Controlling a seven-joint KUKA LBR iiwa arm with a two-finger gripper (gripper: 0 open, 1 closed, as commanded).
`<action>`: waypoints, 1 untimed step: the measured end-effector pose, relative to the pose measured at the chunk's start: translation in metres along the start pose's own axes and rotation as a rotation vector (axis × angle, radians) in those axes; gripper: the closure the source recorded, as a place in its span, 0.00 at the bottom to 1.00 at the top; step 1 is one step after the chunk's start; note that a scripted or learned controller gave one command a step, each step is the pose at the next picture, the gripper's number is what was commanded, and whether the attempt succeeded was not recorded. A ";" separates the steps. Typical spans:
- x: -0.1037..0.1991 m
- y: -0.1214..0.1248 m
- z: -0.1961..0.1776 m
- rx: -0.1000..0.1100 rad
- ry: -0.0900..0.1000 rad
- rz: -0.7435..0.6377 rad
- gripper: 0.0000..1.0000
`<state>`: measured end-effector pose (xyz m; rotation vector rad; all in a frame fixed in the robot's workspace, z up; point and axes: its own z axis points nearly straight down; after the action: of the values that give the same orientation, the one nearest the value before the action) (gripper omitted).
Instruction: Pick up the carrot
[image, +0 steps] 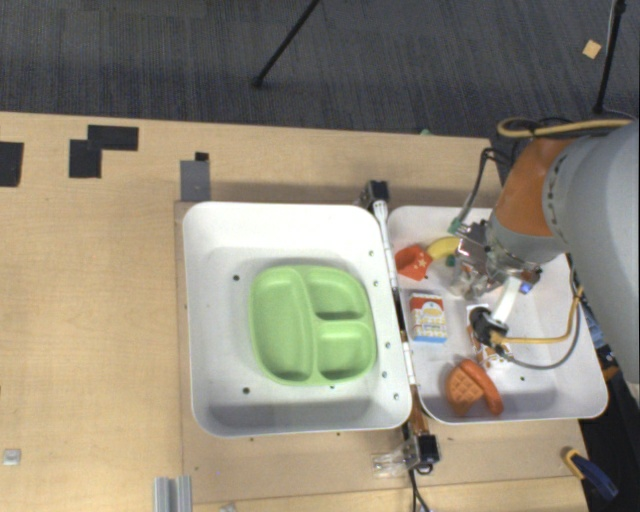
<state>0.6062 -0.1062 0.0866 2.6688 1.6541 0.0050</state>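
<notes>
I hung my gripper (487, 268) over the right bin (560, 400), grip state unclear, carrot (472, 387) at six o'clock, needing a descent onto it.
</notes>
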 end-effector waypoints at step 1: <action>-0.105 -0.023 -0.001 -0.004 -0.005 -0.143 1.00</action>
<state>0.5392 -0.1900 0.0869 2.5382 1.8374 0.0017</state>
